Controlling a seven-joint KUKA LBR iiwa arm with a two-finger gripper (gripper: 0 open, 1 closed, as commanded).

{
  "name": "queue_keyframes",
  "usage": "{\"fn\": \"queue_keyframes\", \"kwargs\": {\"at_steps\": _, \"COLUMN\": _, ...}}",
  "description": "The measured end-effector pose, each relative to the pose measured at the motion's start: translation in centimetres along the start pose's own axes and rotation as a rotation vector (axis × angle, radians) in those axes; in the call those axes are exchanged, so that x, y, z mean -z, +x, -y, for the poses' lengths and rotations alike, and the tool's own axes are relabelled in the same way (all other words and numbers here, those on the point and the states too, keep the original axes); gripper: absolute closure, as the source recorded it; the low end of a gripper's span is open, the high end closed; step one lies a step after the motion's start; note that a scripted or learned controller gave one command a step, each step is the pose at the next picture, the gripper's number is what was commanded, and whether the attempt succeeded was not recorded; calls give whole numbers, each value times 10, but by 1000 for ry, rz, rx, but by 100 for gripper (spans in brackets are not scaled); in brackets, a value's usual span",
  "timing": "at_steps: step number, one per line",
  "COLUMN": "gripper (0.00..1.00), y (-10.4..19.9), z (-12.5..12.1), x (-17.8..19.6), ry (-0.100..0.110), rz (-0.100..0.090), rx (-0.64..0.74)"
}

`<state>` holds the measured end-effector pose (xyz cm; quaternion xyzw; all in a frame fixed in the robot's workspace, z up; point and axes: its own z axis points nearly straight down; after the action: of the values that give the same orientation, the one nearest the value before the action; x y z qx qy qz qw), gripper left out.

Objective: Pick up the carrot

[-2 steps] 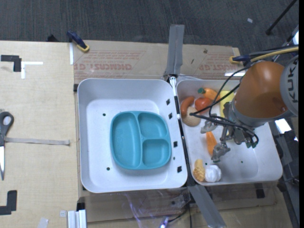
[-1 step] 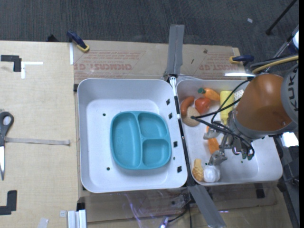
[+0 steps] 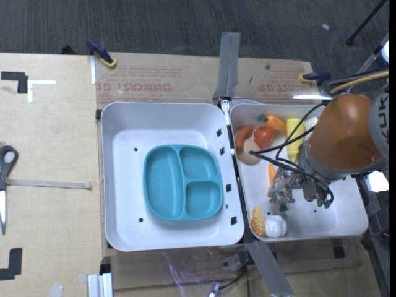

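Carrot (image 3: 271,174) lies beside pincer (image 3: 281,197), whose grip I cannot tell; tomato (image 3: 263,136) nearby

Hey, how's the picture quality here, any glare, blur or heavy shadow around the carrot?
Camera view: even, soft light; the white right bin looks bright but not blown out. The carrot is small and half hidden by the gripper and cables. Slight softness throughout, no hard shadows.

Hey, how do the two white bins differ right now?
The left bin holds a blue divided plate, lying flat near its middle; the right bin holds a jumble of toy food, including the carrot. The arm's gripper hangs over the right bin, while nothing reaches over the left bin. Both are shallow, white and sit side by side.
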<state>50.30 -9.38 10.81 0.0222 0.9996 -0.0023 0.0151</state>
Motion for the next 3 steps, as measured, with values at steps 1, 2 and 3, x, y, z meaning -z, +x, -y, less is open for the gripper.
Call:
{"fn": "queue_keyframes", "kwargs": {"at_steps": 1, "gripper": 0, "y": -3, "z": 0, "x": 2, "ry": 1, "rz": 10, "rx": 0}}
{"fn": "queue_keyframes", "kwargs": {"at_steps": 2, "gripper": 0, "y": -11, "z": 20, "x": -16, "ry": 2, "rz": -26, "rx": -376}}
{"fn": "queue_keyframes", "kwargs": {"at_steps": 3, "gripper": 0, "y": -32, "z": -2, "x": -17, "ry": 4, "rz": -27, "rx": -489}}
